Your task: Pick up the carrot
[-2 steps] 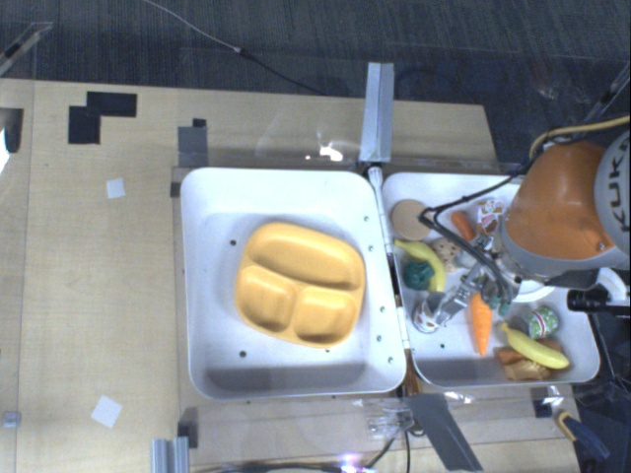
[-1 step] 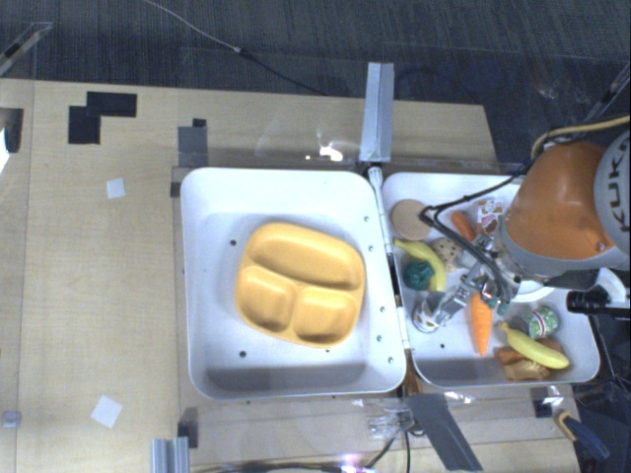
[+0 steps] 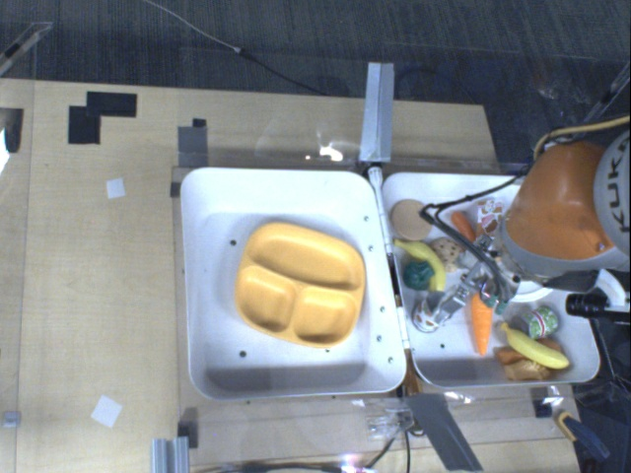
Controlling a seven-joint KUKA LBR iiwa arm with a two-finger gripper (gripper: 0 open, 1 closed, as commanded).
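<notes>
The carrot (image 3: 479,327) is a short orange cone lying in the right bin (image 3: 588,368), pointing toward the front edge. My gripper (image 3: 436,309) hangs low over the same bin, just left of the carrot, with its metal tip near the bin floor. The carrot lies beside the gripper body, not in its grasp. The grey arm with its orange band (image 3: 550,209) covers the back right of that bin.
The right bin also holds a banana (image 3: 536,349), a second yellow fruit (image 3: 422,254), a teal ball (image 3: 418,275), a brown round item (image 3: 405,215), a small can (image 3: 543,319) and another orange piece (image 3: 461,225). A yellow divided tray (image 3: 299,284) sits in the left bin (image 3: 207,264).
</notes>
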